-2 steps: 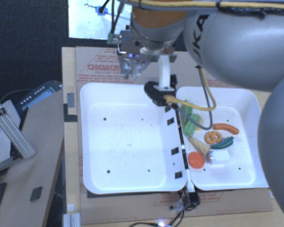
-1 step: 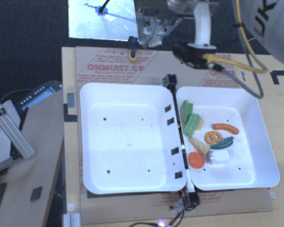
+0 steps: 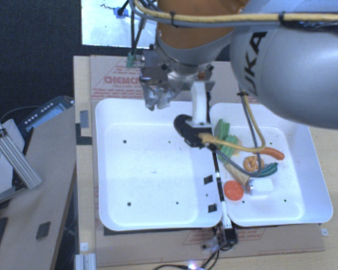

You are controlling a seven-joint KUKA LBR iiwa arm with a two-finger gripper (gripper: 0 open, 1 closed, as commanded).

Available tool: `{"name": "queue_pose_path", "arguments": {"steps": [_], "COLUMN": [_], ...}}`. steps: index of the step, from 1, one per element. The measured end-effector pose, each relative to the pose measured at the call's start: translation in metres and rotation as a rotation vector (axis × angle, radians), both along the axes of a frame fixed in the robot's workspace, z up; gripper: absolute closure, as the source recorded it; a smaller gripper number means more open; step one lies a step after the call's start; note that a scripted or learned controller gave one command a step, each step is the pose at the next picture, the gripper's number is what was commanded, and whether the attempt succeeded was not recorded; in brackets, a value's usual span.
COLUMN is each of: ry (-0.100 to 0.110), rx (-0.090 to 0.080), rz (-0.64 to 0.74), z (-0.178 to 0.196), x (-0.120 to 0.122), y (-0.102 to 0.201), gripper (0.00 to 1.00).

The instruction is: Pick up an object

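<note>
The end effector (image 3: 158, 97) is seen over the left bin's (image 3: 152, 207) far edge; its opening cannot be told. The objects (image 3: 245, 159) lie right and nearer, in the right bin (image 3: 310, 201).

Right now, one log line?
grey arm's gripper: over left white bin's far rim | holding: nothing seen | small objects: right white bin

Arm (image 3: 293, 55): black letters "UKA" legible on the grey housing, the rest of the word out of sight. Cardboard sheet (image 3: 110, 80) under the bins: red print reading "CHEMC…", partly covered; smaller lines beneath illegible.
</note>
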State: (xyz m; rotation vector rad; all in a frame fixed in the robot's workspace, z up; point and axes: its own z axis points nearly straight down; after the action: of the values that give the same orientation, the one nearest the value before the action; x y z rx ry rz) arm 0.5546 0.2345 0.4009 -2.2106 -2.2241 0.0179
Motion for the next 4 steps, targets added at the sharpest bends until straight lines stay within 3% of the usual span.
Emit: {"name": "queue_pose_path", "arguments": {"steps": [1,2,3,4], "ry": [-0.023,0.0,0.003,-0.024], "rx": [0.01,-0.001,-0.003,0.011], "rz": [0.002,-0.005,-0.013,0.005], "z": [0.108,-0.117,-0.261,-0.148], "x": [-0.013,-0.024,-0.05,-0.011], "y": [0.0,-0.001,-0.082,0.005], "gripper": [1.0,1.0,1.0,1.0]}}
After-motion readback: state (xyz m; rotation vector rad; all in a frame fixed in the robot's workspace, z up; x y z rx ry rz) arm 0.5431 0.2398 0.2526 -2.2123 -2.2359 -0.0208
